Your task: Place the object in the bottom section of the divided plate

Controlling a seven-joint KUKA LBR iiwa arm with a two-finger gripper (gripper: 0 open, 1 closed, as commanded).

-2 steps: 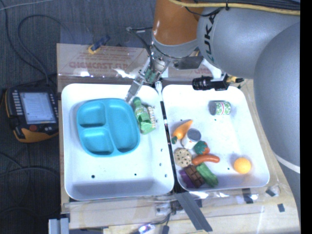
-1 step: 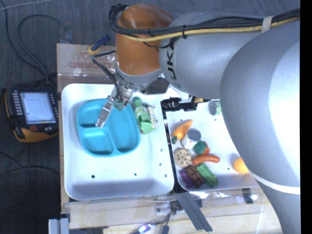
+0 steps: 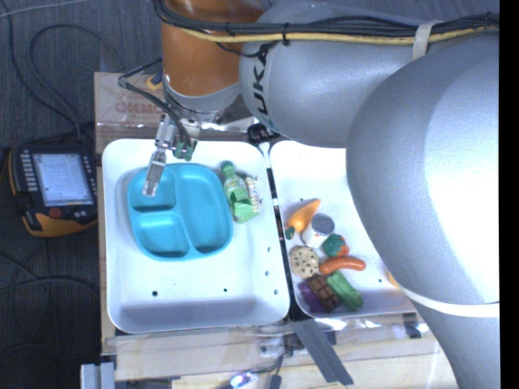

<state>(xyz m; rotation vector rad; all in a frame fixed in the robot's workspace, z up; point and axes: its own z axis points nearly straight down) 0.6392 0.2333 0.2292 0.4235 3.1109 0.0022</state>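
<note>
The jaws (image 3: 154, 173) hang over the blue divided plate (image 3: 180, 214), at its upper-left section; whether they grip anything I cannot tell. A green bottle (image 3: 236, 194) lies against the plate's right rim, likely the object awaiting pickup.

The single camera was fixed above the surface (image 3: 203, 355) and looked down on it at a slant. It faced both white bins together: the left bin (image 3: 130, 298) lay near the middle of the picture and the right bin (image 3: 357, 302) beside it. The view was quite close, so the two bins took most of the frame, and a strip of dark floor (image 3: 49, 55) showed at the left with a handheld control panel (image 3: 53, 189) lying on it. The grey arm (image 3: 405, 96) came in from the right, very near the lens, and covered the upper right part of the scene.
</note>
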